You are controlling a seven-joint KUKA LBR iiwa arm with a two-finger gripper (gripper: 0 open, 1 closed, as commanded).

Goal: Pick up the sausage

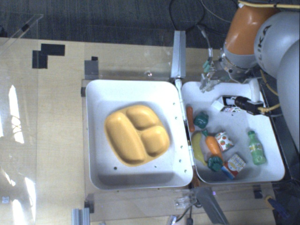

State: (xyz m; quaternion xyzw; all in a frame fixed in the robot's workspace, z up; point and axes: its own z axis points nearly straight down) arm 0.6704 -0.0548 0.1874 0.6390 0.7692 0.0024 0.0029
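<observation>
The sausage [190, 118] is a thin reddish-brown stick lying lengthwise against the left wall of the right bin [276, 172]. My gripper [206, 84] hangs over the back left corner of that bin. It is up and to the right of the sausage, apart from it, and nothing shows in its grasp. The grey arm with its orange band [248, 22] reaches in from the upper right.
Beside the sausage lie a teal piece [201, 121], a yellow banana [198, 148], an orange carrot [213, 145], two small cartons [224, 141] and a green bottle [256, 148]. A black-and-white item [233, 102] sits at the back. The left bin [93, 172] holds a yellow divided dish [137, 134].
</observation>
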